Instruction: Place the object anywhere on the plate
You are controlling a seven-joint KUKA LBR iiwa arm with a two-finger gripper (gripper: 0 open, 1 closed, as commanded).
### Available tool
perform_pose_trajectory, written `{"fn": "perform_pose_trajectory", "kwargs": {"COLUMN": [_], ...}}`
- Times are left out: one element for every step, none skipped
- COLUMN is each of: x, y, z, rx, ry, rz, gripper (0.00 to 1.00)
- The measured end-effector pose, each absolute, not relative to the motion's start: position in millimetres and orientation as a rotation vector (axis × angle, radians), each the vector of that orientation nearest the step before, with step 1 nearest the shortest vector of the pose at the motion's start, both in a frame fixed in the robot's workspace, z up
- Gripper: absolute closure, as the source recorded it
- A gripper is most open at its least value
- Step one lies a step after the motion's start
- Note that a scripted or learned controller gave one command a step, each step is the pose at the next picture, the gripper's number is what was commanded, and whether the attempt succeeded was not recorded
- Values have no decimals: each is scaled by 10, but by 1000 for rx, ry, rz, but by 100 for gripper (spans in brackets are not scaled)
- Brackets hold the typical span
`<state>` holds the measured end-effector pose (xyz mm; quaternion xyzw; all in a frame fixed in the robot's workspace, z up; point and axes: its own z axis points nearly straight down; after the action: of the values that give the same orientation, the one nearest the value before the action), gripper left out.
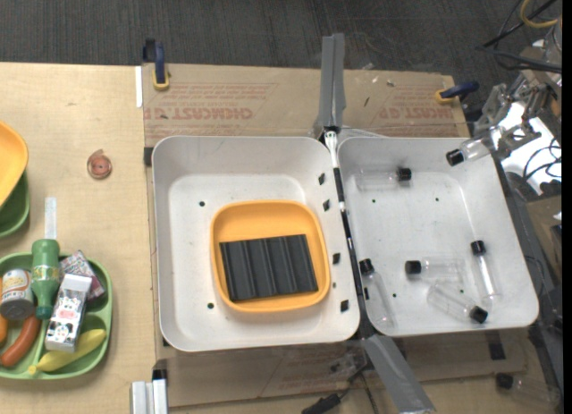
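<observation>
arm (527, 108): metallic grey links at right edge | dark cables alongside | markings unclear

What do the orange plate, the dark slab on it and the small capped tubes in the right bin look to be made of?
Orange plate: probably plastic, smooth, with a soft even sheen and rounded rim. Dark ribbed slab: matte, perhaps rubber or foam; parallel grooves, no glare. Capped tubes: clear plastic or glass, since the bin floor shows through; black caps.

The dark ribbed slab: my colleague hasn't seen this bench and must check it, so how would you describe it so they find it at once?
Start at the left white bin of the two side by side. In its middle sits an orange plate with rounded corners, and the dark ribbed slab lies flat on it. It is opaque, charcoal and grooved lengthwise, unlike the clear black-capped vials scattered in the right bin.
</observation>
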<state>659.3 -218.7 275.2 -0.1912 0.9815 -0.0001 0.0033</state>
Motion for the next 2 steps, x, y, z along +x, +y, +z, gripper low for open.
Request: {"fn": "perform_pose_trajectory", "kwargs": {"x": [6601,5535], "y": [-2217,-2218], "z": [3334,3392], "rx": [-903,-1144], "ry": [3002,2922], "rz": [-1,1], "gripper": [100,100]}}
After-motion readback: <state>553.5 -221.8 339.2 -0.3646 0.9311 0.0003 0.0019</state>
